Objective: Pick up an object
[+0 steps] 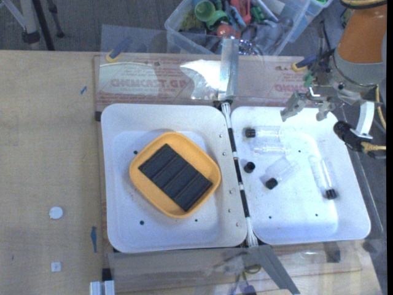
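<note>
Gripper (309, 105) hangs at the right bin's (356, 226) far edge, fingers spread, nothing between them; nearer — clear vials (279, 171) with black caps lie scattered in that bin; left bin (116, 226) holds a yellow tray (175, 174).

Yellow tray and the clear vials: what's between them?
In the camera view, the two bins' adjoining rims separate the yellow tray from the clear vials, plus a loose black cap.
</note>
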You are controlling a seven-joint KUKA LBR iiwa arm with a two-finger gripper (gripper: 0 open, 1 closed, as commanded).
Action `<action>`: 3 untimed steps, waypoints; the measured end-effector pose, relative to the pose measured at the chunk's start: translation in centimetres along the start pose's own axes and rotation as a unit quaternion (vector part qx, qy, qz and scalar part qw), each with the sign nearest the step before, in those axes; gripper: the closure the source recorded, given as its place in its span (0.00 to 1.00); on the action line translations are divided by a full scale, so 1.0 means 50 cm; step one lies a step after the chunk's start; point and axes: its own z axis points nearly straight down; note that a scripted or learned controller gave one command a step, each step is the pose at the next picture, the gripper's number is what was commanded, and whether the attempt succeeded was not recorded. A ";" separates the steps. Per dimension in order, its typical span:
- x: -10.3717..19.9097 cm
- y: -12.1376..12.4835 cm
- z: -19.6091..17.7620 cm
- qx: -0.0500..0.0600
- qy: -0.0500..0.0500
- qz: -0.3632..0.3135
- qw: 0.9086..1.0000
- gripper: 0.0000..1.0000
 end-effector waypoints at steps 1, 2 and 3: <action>0.041 -0.114 0.261 0.000 0.000 -0.014 1.000 0.00; 0.062 -0.279 0.113 0.001 0.001 -0.054 0.999 0.00; 0.035 -0.155 -0.001 -0.002 -0.001 -0.092 0.996 0.00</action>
